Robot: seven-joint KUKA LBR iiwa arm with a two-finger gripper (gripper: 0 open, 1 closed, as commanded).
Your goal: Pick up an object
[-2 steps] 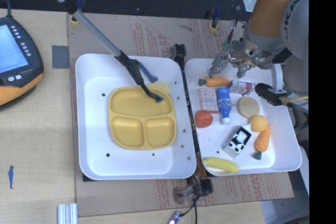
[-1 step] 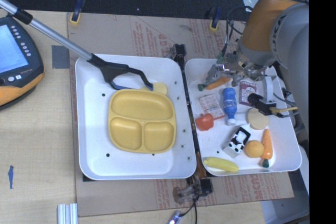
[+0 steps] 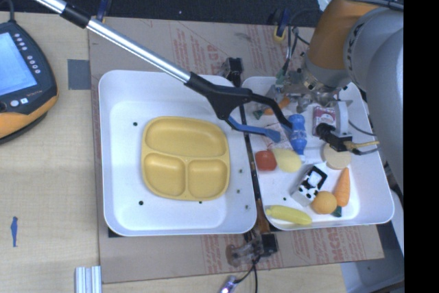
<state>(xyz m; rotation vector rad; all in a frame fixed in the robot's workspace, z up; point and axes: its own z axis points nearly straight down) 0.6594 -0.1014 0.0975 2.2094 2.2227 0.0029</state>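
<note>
Glossy yellow divided plate (image 3: 185,158) is lying in the left bin (image 3: 113,147); arm (image 3: 357,44) is bending over the right bin's (image 3: 374,213) far end, fingers perhaps hidden, state unclear.

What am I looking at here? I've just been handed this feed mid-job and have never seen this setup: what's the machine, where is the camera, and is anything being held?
One camera looks down at a slant on a bench with two shallow white bins. The big grey and orange shape at the right is the robot arm; its gripper hangs over the far end of the right bin, too cluttered to tell if it holds anything. The left bin holds a yellow divided tray. The right bin holds toy food: a banana, a carrot, a red tomato-like piece, plus a blue bottle and a black-and-white block. A long metal grabber pole reaches in from the upper left.
</note>
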